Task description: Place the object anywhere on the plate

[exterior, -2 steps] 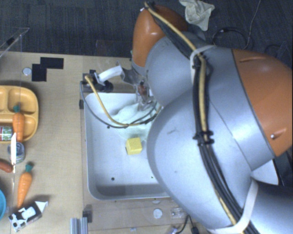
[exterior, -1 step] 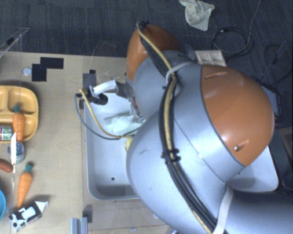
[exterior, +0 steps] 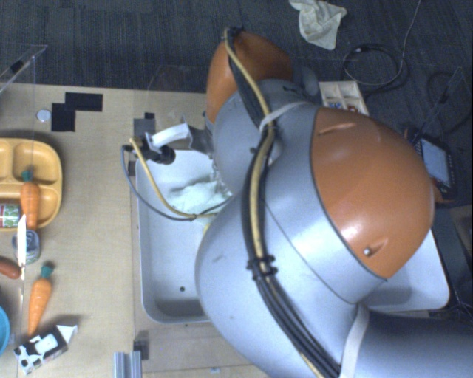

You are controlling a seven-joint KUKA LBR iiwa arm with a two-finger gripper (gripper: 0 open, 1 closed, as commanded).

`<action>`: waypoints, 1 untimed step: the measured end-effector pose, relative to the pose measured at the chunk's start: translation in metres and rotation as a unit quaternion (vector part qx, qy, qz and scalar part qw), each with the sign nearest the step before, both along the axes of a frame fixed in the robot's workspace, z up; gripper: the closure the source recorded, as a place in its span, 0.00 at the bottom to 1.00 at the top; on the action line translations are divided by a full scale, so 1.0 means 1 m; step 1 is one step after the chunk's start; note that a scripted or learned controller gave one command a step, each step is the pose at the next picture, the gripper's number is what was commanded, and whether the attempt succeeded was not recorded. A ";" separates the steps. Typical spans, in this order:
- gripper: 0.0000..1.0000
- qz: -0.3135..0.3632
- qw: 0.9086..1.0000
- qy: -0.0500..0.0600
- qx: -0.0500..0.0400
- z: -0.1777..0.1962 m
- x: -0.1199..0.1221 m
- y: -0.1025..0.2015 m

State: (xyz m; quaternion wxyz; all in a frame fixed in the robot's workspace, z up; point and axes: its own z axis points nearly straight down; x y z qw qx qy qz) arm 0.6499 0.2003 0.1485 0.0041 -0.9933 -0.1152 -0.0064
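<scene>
Looming arm bends over the white bin.

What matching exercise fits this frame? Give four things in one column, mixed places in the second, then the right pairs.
Things:
1. yellow divided plate
2. toy carrot
3. crumpled cloth
4. toy cow

Places:
A. on the dark floor beyond the bench, top of view
B. bottom left corner of the bench
C. left edge of the bench, upper part
D. lying on the bench below the plate, leaves pointing up the view

Pairs: 1-C, 2-D, 3-A, 4-B
</scene>
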 end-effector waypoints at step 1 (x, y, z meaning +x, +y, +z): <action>0.00 0.000 1.000 0.000 0.000 0.000 0.000 0.000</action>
